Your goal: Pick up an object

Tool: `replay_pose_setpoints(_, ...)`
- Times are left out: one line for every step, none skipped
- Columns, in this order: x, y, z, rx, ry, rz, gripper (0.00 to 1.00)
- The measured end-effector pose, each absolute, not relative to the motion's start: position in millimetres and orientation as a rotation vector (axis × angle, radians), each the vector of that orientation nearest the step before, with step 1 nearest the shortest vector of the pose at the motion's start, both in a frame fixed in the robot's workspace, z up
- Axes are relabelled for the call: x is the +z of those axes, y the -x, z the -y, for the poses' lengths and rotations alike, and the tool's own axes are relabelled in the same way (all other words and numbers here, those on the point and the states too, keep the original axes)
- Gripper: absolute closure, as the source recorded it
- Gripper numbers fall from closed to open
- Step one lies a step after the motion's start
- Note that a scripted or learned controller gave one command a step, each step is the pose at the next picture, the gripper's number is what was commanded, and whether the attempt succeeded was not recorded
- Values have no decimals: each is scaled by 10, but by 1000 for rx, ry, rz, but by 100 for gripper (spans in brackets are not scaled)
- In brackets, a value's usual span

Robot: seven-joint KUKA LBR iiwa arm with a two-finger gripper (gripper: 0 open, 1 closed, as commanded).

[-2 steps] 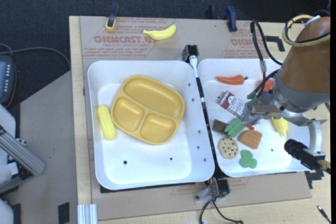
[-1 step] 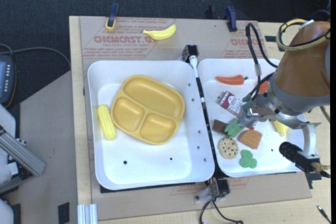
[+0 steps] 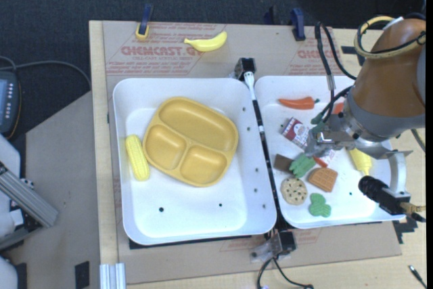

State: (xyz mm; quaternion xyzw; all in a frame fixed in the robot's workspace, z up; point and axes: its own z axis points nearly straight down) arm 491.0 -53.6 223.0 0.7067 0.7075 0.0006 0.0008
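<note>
My gripper [image 3: 316, 144] hangs low over the middle of the right bin [image 3: 338, 216], among a cluster of toy foods. Directly under or beside it lie a red-and-white packet [image 3: 293, 130] and a green leafy piece [image 3: 302, 164]. Around them are an orange chili pepper [image 3: 296, 103], a brown chocolate bar [image 3: 282, 162], a round cookie [image 3: 293, 191], an orange waffle square [image 3: 323, 179], a green broccoli piece [image 3: 319, 206] and a yellow piece [image 3: 360, 160], partly hidden by the wrist. The arm's body covers the bin's right side.
The left bin [image 3: 169, 220] holds a yellow divided plate [image 3: 189, 140] and a corn cob [image 3: 137, 157]. A yellow banana [image 3: 207, 42] lies on the cardboard behind the bins. A black bar [image 3: 260, 135] runs between the bins.
</note>
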Motion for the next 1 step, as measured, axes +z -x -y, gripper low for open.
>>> replay_pose_setpoints(2235, -4822, 700, -1, -2225, -2220, 100)
